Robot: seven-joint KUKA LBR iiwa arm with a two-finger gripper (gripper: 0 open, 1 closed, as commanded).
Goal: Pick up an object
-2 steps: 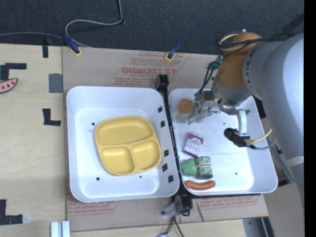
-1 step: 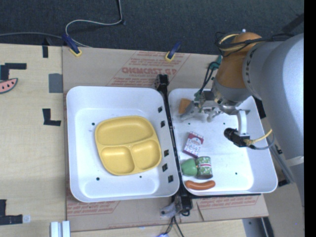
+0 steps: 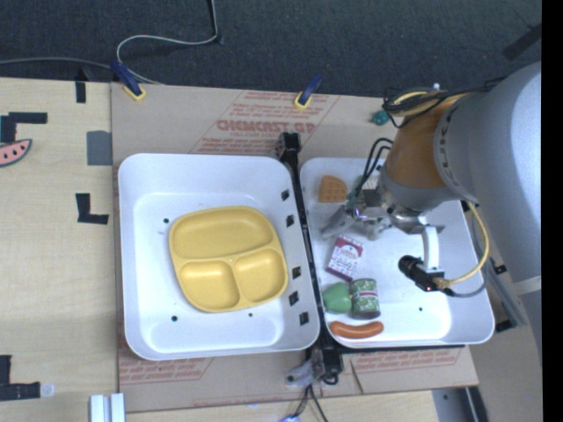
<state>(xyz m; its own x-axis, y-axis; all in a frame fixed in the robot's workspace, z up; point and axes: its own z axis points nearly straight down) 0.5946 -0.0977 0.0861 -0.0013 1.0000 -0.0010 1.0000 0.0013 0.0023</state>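
My gripper reaches down into the right bin, its metal fingers spread above a red and white packet. Nothing sits between the fingers. Just behind the gripper lies a tan cracker-like piece. Toward the bin's front are a green round item, a small green can touching it, and a hot dog along the front wall. The grey arm with its orange band covers the right bin's back right part.
The left bin holds a yellow divided plate. A black divider with clips runs between the bins. A black cable fitting hangs off the wrist over the right bin's floor.
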